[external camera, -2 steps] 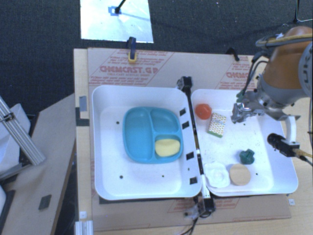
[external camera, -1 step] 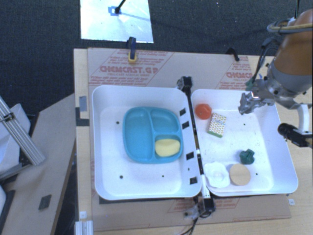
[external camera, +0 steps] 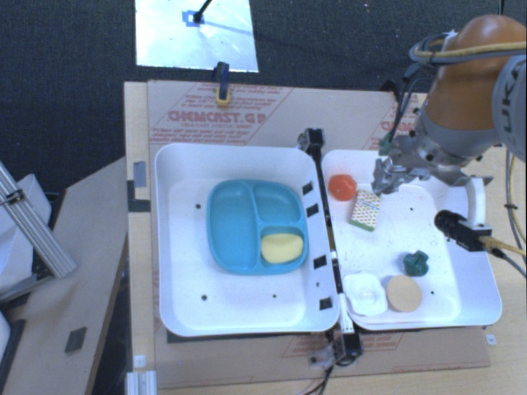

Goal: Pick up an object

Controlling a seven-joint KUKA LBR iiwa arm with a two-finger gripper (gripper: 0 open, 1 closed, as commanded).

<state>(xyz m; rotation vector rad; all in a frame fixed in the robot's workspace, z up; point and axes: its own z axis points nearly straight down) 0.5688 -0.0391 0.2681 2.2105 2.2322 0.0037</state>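
Note:
My gripper (external camera: pixel 384 179) hangs over the back of the right bin (external camera: pixel 473 299), just above and right of a pale speckled sponge-like block (external camera: pixel 365 210). An orange ball (external camera: pixel 342 187) lies left of the gripper near the bin's back left corner. Toward the front of the right bin lie a dark green toy (external camera: pixel 416 262), a tan round disc (external camera: pixel 403 293) and a white round cup (external camera: pixel 364 292). Nothing shows between the fingers.
The left bin (external camera: pixel 185 303) holds a blue divided plate (external camera: pixel 239 229) with a yellow piece (external camera: pixel 282 247) in its front right compartment. A black divider (external camera: pixel 323 220) runs between the bins. A clamp (external camera: pixel 222 85) stands at the back edge of the bench.

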